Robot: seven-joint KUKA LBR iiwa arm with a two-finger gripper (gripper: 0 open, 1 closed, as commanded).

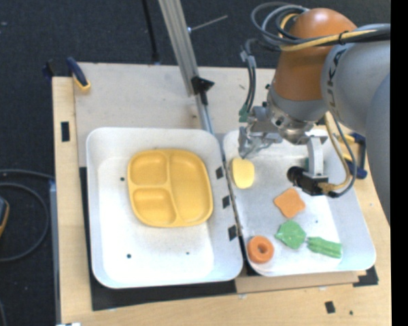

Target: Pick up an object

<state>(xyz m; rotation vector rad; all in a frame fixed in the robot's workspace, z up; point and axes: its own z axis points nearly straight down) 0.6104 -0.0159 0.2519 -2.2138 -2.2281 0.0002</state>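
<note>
Yellow divided plate [170, 186] lies in the left bin [109, 250] on the tabletop [122, 94]. Right bin [353, 243] holds a pale yellow lemon-like piece [243, 173] at its left wall, an orange square block [290, 202], an orange ring [261, 248] and a green toy [306, 240]. Claw [253, 143] hangs just above the pale piece; whether it is open or closed cannot be told.

No readable text, labels, brands, numbers or signs on bins, objects, arm or bench.
</note>
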